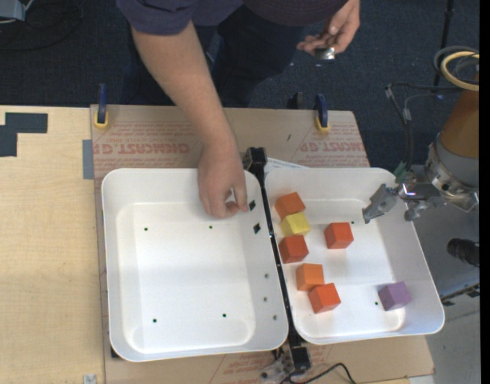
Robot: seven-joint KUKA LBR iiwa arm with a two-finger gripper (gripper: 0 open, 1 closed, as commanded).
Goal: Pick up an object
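Main risk: a person's hand (pixel 222 189) is reaching down into the left bin (pixel 121 214), near its right wall, close to the divider (pixel 269 238) btwn the bins. If the arm swings toward that side it could hit the hand, so any move should stay in the right bin (pixel 421 294). Second risk: the blocks sit crowded along the right bin's left edge, some touching or nearly so, so a grasp there may nudge neighbours or catch two at once.

The gripper (pixel 383 202) hangs at the right bin's upper right, near its rim, w/ nothing between its fingers that I can see; whether it is spread or closed I can't tell from this angle.

Candidate obj: the purple block (pixel 395 295), alone near the right bin's lower right corner, well apart from the rest. Small cube, matte, sitting flat. The red block (pixel 339 235) mid-bin is also fairly free. Orange block (pixel 290 205) and yellow block (pixel 295 224) look touching
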